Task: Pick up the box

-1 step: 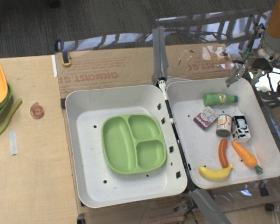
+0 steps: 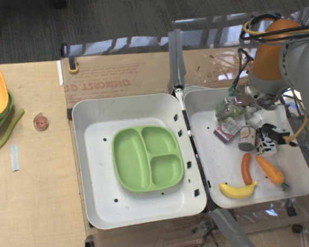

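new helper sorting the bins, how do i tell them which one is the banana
Start at the right-hand shallow white bin, the one the grey arm reaches over. Look along its near edge, by the front left corner: the curved yellow plastic banana lies there. Its neighbours, a red-orange sausage and an orange carrot, are straight and lie farther in.

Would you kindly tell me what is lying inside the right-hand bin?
The right bin holds a banana, a red sausage, a carrot, a purple box and a cow figure. The arm hides its far corner.
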Tool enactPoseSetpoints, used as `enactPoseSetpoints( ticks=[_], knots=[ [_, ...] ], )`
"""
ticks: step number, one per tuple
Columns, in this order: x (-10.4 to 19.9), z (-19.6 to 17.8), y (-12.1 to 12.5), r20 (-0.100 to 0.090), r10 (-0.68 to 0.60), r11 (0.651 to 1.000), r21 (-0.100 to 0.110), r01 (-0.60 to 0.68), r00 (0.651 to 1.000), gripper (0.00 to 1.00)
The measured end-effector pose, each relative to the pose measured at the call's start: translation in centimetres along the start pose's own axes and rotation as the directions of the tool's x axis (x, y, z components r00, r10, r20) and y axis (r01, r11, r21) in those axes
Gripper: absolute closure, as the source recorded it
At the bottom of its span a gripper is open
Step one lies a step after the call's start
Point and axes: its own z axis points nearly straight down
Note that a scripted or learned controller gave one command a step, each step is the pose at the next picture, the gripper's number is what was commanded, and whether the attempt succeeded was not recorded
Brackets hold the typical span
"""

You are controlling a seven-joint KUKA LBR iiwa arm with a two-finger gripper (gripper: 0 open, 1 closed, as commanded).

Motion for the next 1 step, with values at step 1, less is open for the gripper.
enactPoseSetpoints(
  ticks=[1],
  knots=[
    [3.92, 0.11, -2.87, -0.001, 0.189, 0.982, 0.002, -0.189, 0.982, 0.0]
  ],
)
